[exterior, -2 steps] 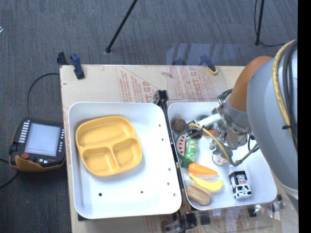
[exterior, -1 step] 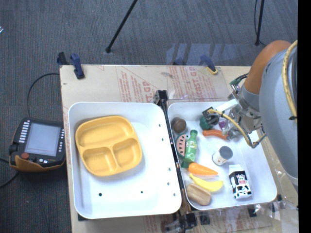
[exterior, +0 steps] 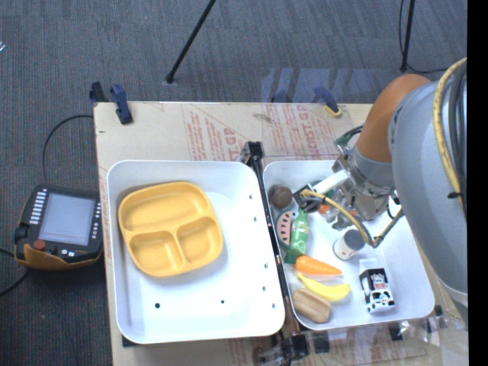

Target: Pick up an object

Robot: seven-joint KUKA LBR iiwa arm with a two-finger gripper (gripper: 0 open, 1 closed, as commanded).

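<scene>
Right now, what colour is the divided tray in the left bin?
Yellow; the divided tray shows clearly in the camera view.

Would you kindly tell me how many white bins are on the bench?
2: the left bin holds a yellow tray; the right bin holds the small items, under the arm.

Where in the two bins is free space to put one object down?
Left bin: bare floor below and right of the yellow divided tray. Right bin: crowded along its left side with carrot, banana and bread roll.
</scene>
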